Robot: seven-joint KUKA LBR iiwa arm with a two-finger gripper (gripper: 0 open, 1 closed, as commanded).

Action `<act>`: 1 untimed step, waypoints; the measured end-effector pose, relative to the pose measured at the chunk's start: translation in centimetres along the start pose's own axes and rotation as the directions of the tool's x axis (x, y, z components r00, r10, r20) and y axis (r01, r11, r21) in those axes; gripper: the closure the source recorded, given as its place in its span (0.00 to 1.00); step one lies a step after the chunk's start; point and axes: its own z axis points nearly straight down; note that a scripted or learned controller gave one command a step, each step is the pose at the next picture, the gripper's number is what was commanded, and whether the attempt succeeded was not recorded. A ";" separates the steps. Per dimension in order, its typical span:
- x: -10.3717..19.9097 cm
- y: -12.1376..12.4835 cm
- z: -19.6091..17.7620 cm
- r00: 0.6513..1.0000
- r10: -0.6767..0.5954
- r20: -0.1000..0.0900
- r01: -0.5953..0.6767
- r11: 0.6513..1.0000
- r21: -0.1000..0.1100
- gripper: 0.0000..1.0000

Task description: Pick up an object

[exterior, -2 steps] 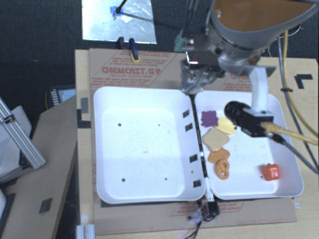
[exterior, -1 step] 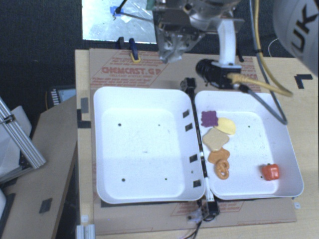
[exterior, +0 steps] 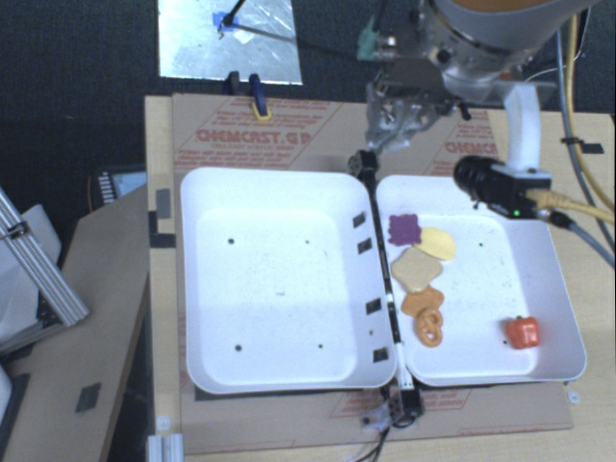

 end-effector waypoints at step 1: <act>2.4 0.7 16.0 1.000 -0.005 0.005 0.005 1.000 0.015 1.00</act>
